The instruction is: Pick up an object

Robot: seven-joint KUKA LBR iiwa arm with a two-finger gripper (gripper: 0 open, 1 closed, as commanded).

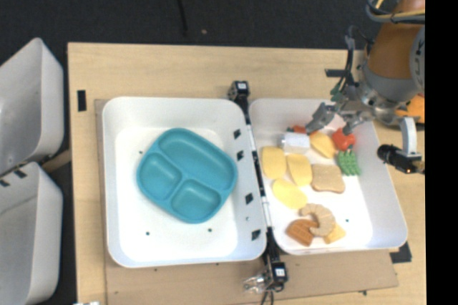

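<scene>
The gripper (332, 122) hung over the right bin (372, 221), fingers spread apart and holding nothing, just above a yellow food piece (322, 145) there.

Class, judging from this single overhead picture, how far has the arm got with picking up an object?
Done: the gripper has reached the right bin, fingers spread above the food pieces. In hand: nothing; it hovers near the red piece and white block. Left: closing on an item and lifting it.
</scene>
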